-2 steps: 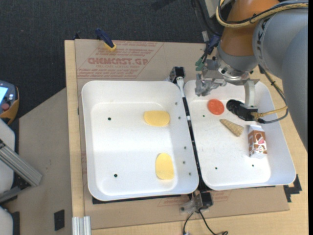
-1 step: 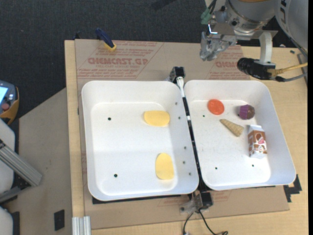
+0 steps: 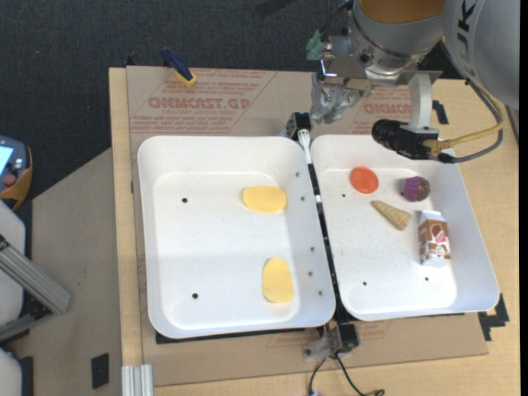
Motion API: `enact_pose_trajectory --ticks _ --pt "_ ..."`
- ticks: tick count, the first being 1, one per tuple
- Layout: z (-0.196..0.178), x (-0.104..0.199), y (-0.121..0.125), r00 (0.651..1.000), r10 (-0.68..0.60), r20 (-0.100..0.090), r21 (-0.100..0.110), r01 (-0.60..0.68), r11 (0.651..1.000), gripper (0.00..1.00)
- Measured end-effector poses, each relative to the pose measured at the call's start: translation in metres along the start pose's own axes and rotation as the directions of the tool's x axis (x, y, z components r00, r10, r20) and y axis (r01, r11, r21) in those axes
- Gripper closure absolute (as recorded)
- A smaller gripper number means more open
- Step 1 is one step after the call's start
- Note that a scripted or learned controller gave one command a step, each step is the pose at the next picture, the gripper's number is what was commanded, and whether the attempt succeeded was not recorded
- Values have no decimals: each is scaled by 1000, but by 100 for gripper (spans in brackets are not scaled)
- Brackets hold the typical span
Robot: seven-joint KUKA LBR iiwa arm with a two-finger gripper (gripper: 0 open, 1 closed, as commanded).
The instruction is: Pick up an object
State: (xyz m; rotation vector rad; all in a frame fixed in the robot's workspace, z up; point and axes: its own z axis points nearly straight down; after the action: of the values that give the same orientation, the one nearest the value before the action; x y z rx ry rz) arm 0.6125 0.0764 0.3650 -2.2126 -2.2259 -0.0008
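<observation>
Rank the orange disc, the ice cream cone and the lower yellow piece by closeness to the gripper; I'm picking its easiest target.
From the gripper:
1. Orange disc, right bin, upper part.
2. Ice cream cone, right bin, middle.
3. Lower yellow piece, left bin, near front.

We see two yellow pieces (image 3: 264,199) in the left bin (image 3: 157,221); a disc (image 3: 364,180), cone (image 3: 391,214), purple ball (image 3: 414,189) and packet (image 3: 433,239) in the right bin (image 3: 470,279).

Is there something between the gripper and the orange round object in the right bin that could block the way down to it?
Nothing visible blocks it. The gripper hangs above the bench beyond the bins' far rims, and the orange round object lies uncovered in the right bin, apart from the purple object and cone.
</observation>
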Motion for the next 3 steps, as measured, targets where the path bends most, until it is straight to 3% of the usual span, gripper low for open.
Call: enact_pose_trajectory --ticks 1,2,3 --pt "27 41 -40 1000 1 2 5 -1 1000 100" --pt "32 -13 -63 1000 11 4 2 -11 1000 100" --pt "43 49 -94 1000 -1 1 3 1 1000 100"
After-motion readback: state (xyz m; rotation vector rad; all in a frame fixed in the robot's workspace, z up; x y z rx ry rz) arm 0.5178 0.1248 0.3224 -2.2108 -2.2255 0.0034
